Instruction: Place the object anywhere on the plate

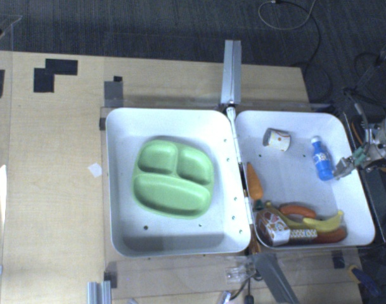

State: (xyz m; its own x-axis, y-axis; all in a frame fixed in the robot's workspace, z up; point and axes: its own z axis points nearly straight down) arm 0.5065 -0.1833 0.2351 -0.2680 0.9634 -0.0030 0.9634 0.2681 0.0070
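Note:
A green plate (174,177) with three compartments lies in the left bin (120,233), and nothing rests on it. In the right bin (364,223), a small blue bottle (321,159) lies toward the far right. My gripper (347,164) reaches in over that bin's right rim, just to the right of the bottle and close to its lower end. Nothing visible is in its grasp.
The right bin also holds a small white cup (277,139) on its side, an orange carrot (253,181) along the divider, and a yellow banana (319,220), a red sausage (297,209) and a brown packet (276,227) at the front. Cables (288,8) lie beyond the bench.

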